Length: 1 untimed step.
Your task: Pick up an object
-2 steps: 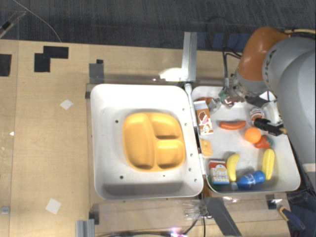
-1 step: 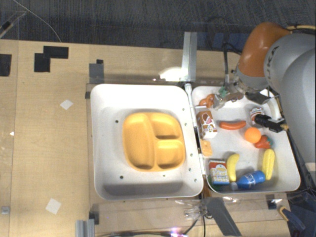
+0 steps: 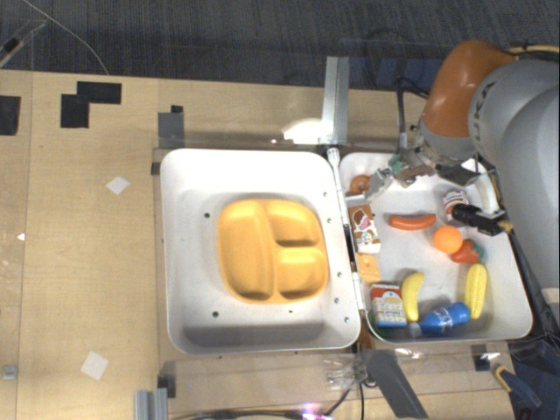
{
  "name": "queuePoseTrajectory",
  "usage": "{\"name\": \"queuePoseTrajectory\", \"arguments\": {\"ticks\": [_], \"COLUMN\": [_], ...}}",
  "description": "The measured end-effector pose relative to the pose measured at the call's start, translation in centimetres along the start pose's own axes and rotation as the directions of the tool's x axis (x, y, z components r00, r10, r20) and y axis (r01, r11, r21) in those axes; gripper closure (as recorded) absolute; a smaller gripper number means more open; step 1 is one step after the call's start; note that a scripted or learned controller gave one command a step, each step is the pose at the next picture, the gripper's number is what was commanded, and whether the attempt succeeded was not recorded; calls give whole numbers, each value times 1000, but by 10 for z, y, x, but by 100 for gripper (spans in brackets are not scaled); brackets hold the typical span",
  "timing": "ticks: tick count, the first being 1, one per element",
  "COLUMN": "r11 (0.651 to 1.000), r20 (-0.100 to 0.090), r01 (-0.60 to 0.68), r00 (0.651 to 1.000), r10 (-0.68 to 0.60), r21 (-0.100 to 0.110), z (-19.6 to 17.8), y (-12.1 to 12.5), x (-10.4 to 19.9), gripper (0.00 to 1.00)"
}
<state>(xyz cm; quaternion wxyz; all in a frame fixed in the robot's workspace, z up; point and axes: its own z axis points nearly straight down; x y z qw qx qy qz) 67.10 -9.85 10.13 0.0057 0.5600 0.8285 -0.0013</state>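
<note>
The right white bin (image 3: 516, 315) holds several small items. Among them are a red sausage (image 3: 411, 222), an orange ball (image 3: 448, 239), two yellow bananas (image 3: 475, 289) (image 3: 411, 294) and a blue bottle (image 3: 444, 318). A small red-and-white carton (image 3: 386, 305) sits at the bin's near edge. Another carton (image 3: 365, 231) and a tan cracker (image 3: 368, 268) lie along the left wall. My gripper (image 3: 400, 168) hangs low over the bin's far left corner, just above the sausage and next to a small brown item (image 3: 360, 184). Nothing visible is held in it.
The left white bin (image 3: 188, 322) holds a yellow divided tray (image 3: 269, 248) in its middle. A metal post (image 3: 336, 103) rises behind the wall between the bins. My grey arm with its orange band (image 3: 459, 86) covers the right bin's far right corner.
</note>
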Motion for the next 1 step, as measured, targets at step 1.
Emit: {"name": "queuePoseTrajectory", "arguments": {"ticks": [1], "r11": [1000], "r20": [-2], "r01": [-28], "r00": [1000], "r10": [28], "r21": [0], "z": [6], "y": [0], "x": [-1], "gripper": [0]}}
